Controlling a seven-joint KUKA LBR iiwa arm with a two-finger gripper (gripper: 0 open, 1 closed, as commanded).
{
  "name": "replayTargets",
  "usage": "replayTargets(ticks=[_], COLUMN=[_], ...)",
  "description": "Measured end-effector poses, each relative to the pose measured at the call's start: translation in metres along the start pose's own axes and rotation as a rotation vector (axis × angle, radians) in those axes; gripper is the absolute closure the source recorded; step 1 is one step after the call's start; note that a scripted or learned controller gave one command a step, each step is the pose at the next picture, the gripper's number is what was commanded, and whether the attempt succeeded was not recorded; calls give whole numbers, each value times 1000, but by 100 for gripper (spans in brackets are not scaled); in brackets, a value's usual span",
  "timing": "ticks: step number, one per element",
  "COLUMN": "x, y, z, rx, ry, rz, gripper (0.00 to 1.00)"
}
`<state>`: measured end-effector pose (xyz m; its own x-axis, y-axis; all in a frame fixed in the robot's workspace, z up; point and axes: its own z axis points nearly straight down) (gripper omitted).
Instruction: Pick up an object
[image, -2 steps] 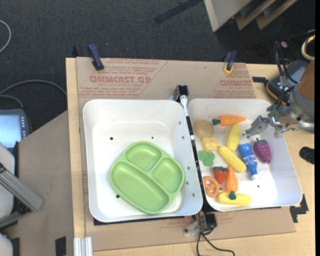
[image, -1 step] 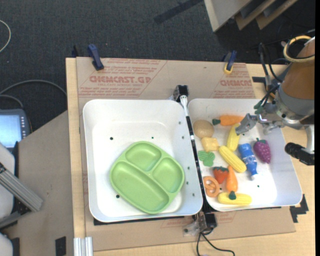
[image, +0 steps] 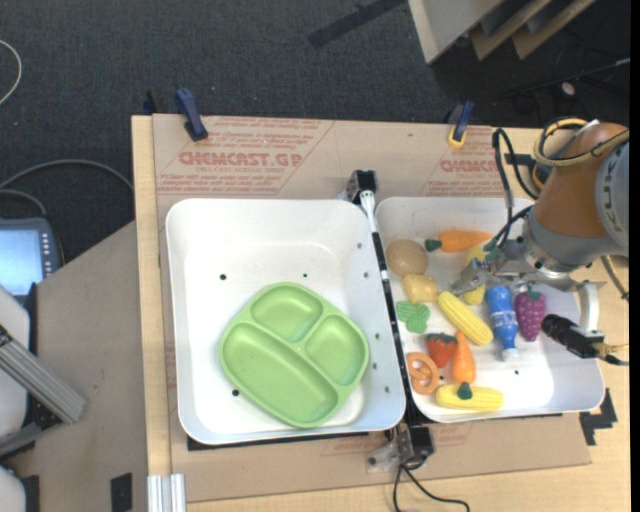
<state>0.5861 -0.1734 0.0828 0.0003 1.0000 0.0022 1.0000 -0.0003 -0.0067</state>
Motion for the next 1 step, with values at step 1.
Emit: replayTargets(ticks=[1], x=[-1], y=[2], z=[-15], rx=[-8], ry=[-3], rz=[1], gripper=[100])
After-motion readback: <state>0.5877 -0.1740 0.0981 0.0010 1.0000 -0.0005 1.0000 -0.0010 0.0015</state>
